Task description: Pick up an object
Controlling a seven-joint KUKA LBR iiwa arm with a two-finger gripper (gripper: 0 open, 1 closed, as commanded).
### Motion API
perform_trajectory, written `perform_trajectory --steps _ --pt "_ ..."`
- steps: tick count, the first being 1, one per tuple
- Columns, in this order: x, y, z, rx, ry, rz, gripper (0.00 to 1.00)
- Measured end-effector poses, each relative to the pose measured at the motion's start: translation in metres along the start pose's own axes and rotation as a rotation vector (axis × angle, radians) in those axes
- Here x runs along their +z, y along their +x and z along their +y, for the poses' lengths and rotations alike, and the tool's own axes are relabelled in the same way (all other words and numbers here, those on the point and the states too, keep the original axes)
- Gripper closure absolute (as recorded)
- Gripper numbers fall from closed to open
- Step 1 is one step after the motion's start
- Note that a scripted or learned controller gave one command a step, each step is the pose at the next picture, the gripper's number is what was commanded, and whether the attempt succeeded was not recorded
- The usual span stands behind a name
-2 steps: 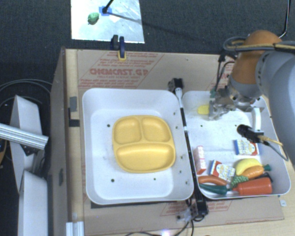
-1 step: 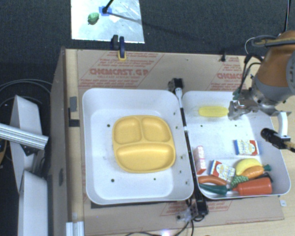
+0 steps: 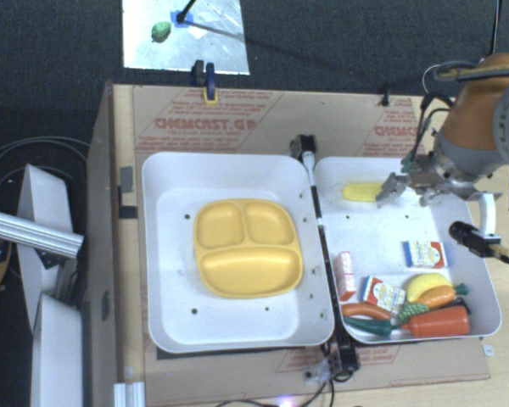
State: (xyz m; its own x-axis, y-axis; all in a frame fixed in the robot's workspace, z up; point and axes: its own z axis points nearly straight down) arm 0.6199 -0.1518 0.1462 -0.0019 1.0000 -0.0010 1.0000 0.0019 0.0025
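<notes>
Dark carpet is surrounding a tabletop [image 3: 237, 113] covered with printed brown board, on which two shallow white bins are sitting side by side. Inside the left bin [image 3: 165, 227], a yellow divided plate [image 3: 246, 248] is lying flat near the middle, with nothing else around it. Over the right bin [image 3: 492, 308], the grey arm with its orange band [image 3: 479, 113] is reaching in from the right, and the jaws [image 3: 405, 187] are hanging just above the bin's far part. Their two grey fingers are standing spread apart, with nothing between them.

Just to the left of the jaws, a small flat yellow piece [image 3: 359, 192] is lying on the bin floor, close to one fingertip; whether they are touching cannot be told. Nearer the front of this bin, several toy foods are crowding together: a pinkish wrapped item [image 3: 345, 274] by the divider, a small white carton with red print [image 3: 382, 293], a white packet with blue and red print [image 3: 424, 253] lying apart, a yellow banana-like piece [image 3: 426, 285], an orange carrot [image 3: 439, 321] with a green top, and a red sausage-like piece [image 3: 366, 311] beside a dark green pod [image 3: 369, 326].

Beyond the tabletop, a shiny sheet [image 3: 187, 24] is lying on the carpet with a small green object [image 3: 160, 31] on it.
</notes>
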Motion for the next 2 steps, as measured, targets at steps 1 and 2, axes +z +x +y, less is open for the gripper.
perform_trajectory --steps 1,2 --pt "0.048 0.043 0.044 0.001 0.002 -0.001 0.00" --pt "0.035 0.043 0.046 -0.001 -0.003 -0.003 1.00"
